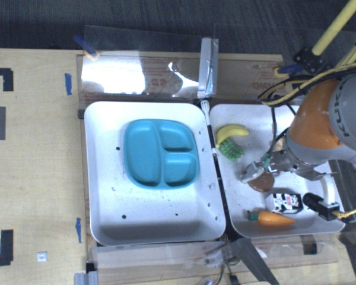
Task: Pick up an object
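Two shallow white bins are seen side by side on the wooden surface [35, 159]; the left bin [107, 212] carries a blue divided plate [161, 153] near its middle. In the right bin [249, 114] a yellow banana [231, 132] lies near the top left corner, touching a green knobbly object [231, 150] just below it; an orange carrot [274, 219] lies near the bottom edge, and a small black-and-white item [286, 202] is placed just above it. The gripper [256, 172] is lowered into the right bin, over a brown rounded object [261, 183]; whether the fingers are open or closed on it cannot be told, as they are too small and blurred.
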Robot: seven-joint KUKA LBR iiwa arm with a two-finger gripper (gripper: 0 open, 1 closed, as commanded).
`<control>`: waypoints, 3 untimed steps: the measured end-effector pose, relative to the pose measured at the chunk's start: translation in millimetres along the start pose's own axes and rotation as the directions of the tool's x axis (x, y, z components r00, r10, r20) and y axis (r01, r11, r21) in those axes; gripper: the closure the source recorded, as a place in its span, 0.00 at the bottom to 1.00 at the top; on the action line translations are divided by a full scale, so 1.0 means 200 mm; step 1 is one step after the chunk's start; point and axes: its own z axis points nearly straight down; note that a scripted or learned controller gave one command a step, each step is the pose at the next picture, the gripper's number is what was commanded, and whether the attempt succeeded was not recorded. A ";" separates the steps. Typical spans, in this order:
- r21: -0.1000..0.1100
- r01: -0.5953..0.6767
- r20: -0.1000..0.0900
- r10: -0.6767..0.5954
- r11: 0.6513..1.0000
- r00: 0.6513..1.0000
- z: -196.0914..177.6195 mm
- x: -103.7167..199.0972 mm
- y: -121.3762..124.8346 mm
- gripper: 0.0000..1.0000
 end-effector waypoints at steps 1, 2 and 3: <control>0.000 0.110 0.001 -0.110 0.994 0.994 -0.18 -0.13 0.27 0.00; -0.002 0.279 0.001 -0.279 0.960 0.960 0.00 -0.05 0.03 0.00; -0.005 0.278 0.004 -0.278 0.961 0.961 -0.05 -0.06 0.03 1.00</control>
